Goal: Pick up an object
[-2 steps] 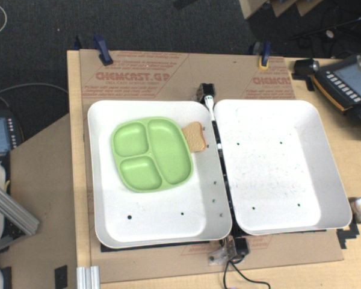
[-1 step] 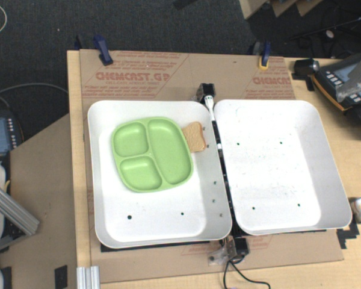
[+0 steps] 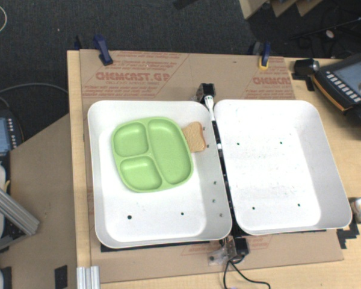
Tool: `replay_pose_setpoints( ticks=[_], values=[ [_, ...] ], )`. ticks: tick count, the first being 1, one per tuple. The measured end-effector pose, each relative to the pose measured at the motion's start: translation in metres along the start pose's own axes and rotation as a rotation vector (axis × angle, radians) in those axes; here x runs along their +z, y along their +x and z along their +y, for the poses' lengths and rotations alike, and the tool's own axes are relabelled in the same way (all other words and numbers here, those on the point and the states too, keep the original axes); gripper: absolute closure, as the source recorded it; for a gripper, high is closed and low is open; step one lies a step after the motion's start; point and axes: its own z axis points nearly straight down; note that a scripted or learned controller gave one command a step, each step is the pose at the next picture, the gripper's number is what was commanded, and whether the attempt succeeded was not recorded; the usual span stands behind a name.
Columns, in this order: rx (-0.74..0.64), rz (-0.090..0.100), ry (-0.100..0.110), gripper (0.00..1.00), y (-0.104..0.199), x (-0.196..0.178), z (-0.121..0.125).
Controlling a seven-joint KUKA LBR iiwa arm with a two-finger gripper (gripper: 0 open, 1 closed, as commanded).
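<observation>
The left bin (image 3: 108, 215) holds a green plate (image 3: 151, 154) with three compartments and a tan cracker (image 3: 195, 136) lying just beside its right rim, near the bin's right wall; the right bin (image 3: 277, 167) sits alongside on the table (image 3: 84, 77). Whether the fingers are released or clenched, I cannot tell. A grasp could fail because the plate is wide and low, and the cracker is flat, crowded between plate and wall.

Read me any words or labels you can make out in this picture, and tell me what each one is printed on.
"CHEMCAST G P": red print on the brown board under the bins, far left part.
"CHEMCAS...": same red print on the board's far right part, partly cut off by the right bin.
The smaller red lines above and below each are too blurred to read.
</observation>
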Motion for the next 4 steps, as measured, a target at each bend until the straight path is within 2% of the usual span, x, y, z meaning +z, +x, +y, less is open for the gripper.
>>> replay_pose_setpoints(
  ticks=[1,2,3,4],
  values=[
    [-0.001,0.003,0.016,1.0,0.028,0.12,-0.002],
    [0.009,-0.006,-0.012,1.0,-0.048,0.005,-0.001],
    [-0.002,0.004,0.018,1.0,-0.006,0.131,-0.002],
    [-0.003,0.004,0.016,1.0,0.041,0.238,-0.002]
  ],
)
